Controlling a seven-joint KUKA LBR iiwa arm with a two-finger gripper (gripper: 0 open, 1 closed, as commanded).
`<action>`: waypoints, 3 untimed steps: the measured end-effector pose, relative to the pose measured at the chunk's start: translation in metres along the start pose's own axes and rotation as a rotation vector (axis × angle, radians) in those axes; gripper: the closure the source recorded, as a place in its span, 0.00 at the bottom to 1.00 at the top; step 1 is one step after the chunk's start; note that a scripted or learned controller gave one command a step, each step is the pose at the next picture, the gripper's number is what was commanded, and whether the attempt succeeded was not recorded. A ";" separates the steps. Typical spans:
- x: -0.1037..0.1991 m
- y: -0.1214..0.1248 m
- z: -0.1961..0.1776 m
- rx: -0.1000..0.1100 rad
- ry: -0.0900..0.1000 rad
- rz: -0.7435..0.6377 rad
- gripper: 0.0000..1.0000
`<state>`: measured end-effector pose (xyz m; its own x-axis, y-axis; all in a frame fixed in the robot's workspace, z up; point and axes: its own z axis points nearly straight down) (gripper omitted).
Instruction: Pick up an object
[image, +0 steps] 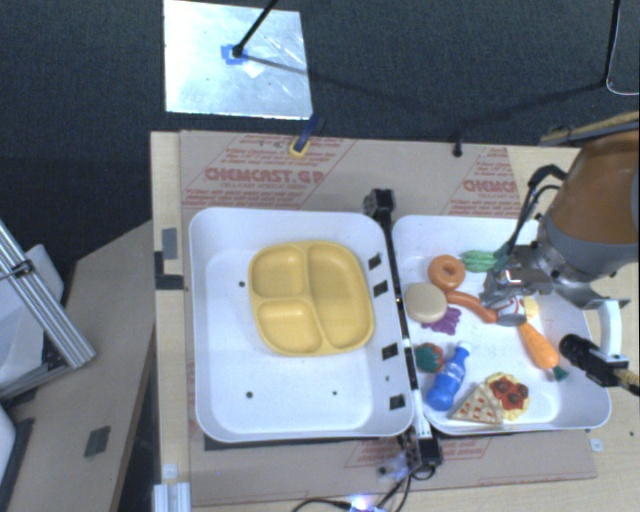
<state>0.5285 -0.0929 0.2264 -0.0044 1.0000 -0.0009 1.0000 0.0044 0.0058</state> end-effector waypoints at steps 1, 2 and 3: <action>0.006 0.060 0.006 0.000 0.000 -0.002 1.00; 0.014 0.064 -0.008 0.003 0.001 -0.001 1.00; 0.023 0.063 0.001 0.004 0.001 -0.001 1.00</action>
<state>0.5914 -0.0697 0.2261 -0.0055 1.0000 -0.0003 1.0000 0.0055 0.0013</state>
